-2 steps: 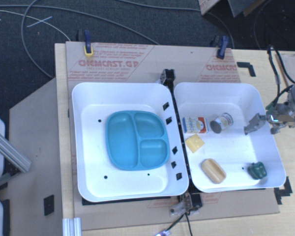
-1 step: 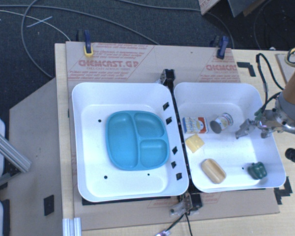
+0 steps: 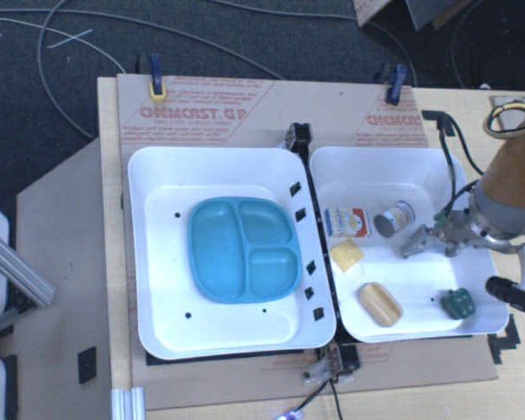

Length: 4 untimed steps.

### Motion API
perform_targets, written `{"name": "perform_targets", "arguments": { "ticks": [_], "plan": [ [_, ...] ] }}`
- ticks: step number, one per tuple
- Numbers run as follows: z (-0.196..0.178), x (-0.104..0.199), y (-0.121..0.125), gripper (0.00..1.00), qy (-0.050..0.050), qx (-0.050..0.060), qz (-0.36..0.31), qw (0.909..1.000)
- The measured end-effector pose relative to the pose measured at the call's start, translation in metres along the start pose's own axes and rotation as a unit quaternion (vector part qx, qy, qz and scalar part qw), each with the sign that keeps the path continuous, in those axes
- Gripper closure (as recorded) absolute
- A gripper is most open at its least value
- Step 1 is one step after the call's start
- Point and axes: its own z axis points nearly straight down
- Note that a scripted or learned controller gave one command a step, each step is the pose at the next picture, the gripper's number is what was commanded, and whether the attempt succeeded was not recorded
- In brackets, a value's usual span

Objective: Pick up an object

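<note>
the arm is reaching in from the right over the right bin [image 3: 420, 157], and its gripper [image 3: 417, 244] is hanging low near the middle of that bin. the fingers are pointing left, toward the small can [image 3: 394, 219], but from this slanted view i cannot tell whether they are apart or together, and nothing is showing between them.

the can is lying on its side just up and left of the fingertips, its long axis slanting from lower left to upper right, so it is looking like the nearest thing to grab. the small carton [image 3: 346, 223] is lying further left against the bin's inner wall, with the yellow block [image 3: 347, 255] just below it. the tan bread roll [image 3: 380, 304] is resting lower down, near the front edge, and the dark green toy [image 3: 458, 303] is sitting near the front right corner, below the wrist.

the left bin [image 3: 149, 234] is holding a blue divided plate [image 3: 244, 248], well apart from the gripper.
</note>
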Motion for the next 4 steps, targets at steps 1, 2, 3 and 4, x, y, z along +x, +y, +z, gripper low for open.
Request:
{"name": "perform_targets", "arguments": {
  "ticks": [1,2,3,4],
  "plan": [
    [-0.013,-0.002,0.000,1.00,-0.003,-0.002,0.001,1.0000],
    [-0.076,0.001,-0.003,1.00,-0.006,-0.005,0.002,1.0000],
    [-0.122,0.004,0.004,1.00,-0.007,-0.006,0.001,1.0000],
    [-0.186,0.008,0.005,1.00,-0.007,-0.006,0.001,1.0000]
  ]
}}
